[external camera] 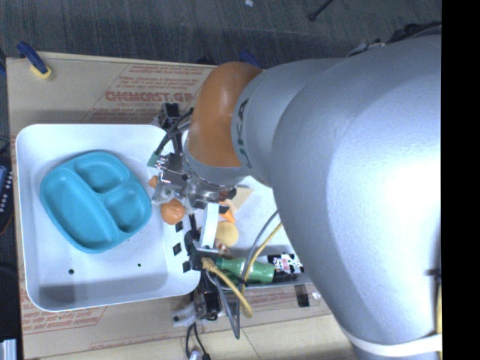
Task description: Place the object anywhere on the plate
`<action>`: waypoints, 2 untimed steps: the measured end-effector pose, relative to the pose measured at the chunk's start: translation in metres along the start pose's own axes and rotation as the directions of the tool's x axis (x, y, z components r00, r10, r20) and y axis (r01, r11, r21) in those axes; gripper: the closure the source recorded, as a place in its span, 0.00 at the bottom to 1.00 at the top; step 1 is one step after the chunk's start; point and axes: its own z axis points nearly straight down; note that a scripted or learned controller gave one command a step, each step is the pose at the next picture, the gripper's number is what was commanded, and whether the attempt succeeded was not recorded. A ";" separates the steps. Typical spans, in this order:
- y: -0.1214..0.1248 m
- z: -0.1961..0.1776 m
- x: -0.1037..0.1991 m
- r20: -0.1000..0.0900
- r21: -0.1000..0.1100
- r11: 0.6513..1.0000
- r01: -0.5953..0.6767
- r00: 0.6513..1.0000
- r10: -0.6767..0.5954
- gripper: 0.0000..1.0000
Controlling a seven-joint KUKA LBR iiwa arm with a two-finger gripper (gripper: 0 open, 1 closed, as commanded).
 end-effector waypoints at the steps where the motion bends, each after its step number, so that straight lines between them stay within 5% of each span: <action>1: -0.018 -0.023 0.076 0.000 -0.007 0.969 0.247 0.969 -0.247 1.00; 2: -0.002 -0.014 0.041 0.001 -0.001 0.999 0.043 0.999 -0.043 1.00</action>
